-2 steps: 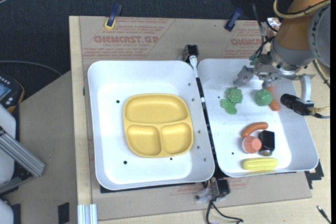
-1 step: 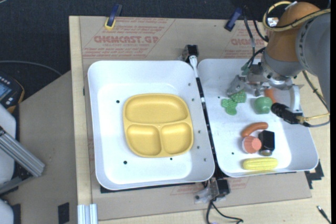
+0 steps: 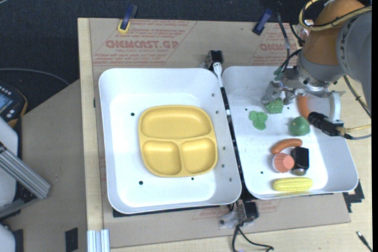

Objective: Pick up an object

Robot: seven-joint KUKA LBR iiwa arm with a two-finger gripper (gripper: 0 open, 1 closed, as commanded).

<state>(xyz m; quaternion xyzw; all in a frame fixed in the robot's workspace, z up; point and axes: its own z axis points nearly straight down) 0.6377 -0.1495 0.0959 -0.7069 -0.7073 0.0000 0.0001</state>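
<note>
Observed grey arm with orange band reaching in from the right, two-finger gripper (image 3: 279, 97) low over the rear of the right shallow white bin (image 3: 248, 82). Could not tell whether spread or pressed together. Noted small green leafy plastic piece (image 3: 274, 107) directly under the gripper, touching or nearly so. Logged second green leafy piece (image 3: 258, 120) just beside it toward the bin's left edge, round green ball (image 3: 299, 125) near the right edge, orange sausage (image 3: 286, 145), pink cylinder (image 3: 283, 163), black block (image 3: 300, 159), yellow corn cob (image 3: 292, 185) at the front edge. Recorded yellow three-compartment plate (image 3: 176, 140) centred in the left white bin (image 3: 118, 127).
</note>
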